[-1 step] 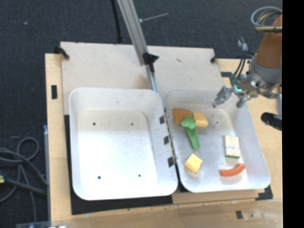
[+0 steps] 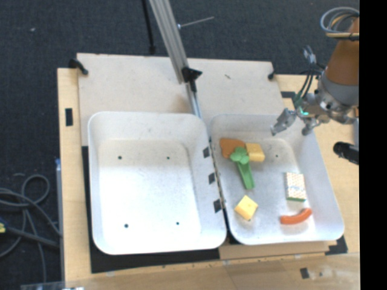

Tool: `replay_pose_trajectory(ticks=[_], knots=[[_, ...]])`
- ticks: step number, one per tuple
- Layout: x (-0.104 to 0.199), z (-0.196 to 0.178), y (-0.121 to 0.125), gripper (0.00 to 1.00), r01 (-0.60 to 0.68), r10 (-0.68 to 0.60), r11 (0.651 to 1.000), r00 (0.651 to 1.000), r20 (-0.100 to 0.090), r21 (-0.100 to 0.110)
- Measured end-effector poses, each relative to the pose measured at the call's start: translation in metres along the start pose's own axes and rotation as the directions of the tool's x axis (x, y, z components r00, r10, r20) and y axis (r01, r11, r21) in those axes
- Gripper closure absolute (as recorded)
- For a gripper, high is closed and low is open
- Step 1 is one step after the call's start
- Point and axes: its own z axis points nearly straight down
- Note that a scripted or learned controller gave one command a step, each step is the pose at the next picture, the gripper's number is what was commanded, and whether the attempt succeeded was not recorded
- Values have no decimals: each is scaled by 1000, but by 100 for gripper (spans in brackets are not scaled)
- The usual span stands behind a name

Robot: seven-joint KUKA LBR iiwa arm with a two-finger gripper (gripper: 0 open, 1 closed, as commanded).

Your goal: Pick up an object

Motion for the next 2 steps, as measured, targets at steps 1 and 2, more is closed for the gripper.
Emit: replay_pose_trajectory(ticks=[1,2], knots=[[-6,43,-4,0,-5,5,1000,1000,0,2],[-8,101,4,0,-2,2,1000,1000,-1,1]])
